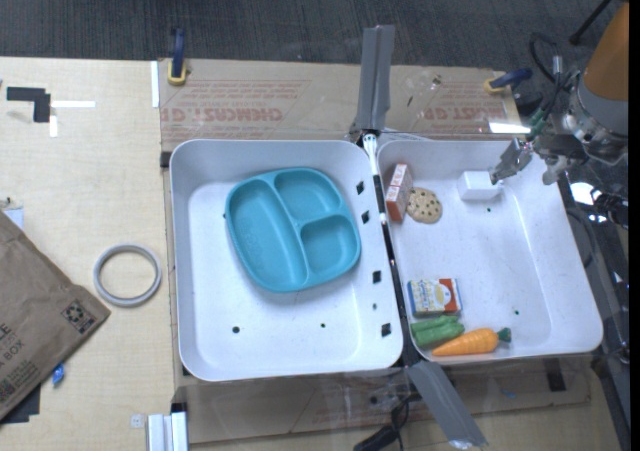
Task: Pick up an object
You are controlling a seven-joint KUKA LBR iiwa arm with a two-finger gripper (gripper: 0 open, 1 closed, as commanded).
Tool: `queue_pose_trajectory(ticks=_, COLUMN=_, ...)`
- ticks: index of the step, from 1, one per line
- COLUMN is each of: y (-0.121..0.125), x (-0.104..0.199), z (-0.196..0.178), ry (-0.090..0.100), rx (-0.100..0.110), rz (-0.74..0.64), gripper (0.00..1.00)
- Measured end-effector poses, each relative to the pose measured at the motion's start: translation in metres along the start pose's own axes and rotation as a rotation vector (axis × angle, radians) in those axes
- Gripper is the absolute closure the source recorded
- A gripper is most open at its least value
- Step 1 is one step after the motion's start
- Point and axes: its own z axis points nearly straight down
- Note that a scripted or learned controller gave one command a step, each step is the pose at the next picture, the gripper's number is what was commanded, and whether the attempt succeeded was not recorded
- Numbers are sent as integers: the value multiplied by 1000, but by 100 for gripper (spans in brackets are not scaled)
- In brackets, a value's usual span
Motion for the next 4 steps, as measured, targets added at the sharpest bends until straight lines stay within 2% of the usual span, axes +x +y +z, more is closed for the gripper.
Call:
queue_pose_trajectory(ticks=1, y=39, x=0, z=107, ry=-2, rx=-5, rz=18, gripper=0)
queue_pose_trajectory(ticks=2, y=-59, x=4, z=98, ry=0, rx=-1, rz=47, gripper=0)
queue_pose_trajectory(ticks=3, y=-65, x=-19, z=5, ry=-1, rx=-3, rz=-248, gripper=0)
queue_pose_trajectory(ticks=4, y=-85, x=42, z=110, ry=0, rx=-2, rz=-113, gripper=0)
